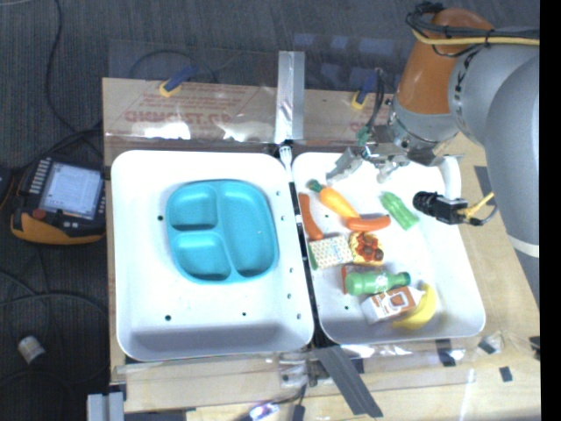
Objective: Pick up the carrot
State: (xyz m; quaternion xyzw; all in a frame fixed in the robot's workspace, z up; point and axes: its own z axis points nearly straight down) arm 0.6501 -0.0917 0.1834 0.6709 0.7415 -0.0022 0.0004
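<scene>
While the gripper hangs nearby, fingers spread and empty, the carrot looks a light, stiff, slick toy, best pinched across its thick middle.

Arm: smooth light-grey casing, big rounded links, no visible markings. Orange band above the wrist, glossy, barrel-shaped. Thin black and yellow cables run over the far side of the band. Below it, a grey metal wrist ring. Gripper: compact dark-and-silver body, two slim bare-metal fingers, pale at the tips.
</scene>
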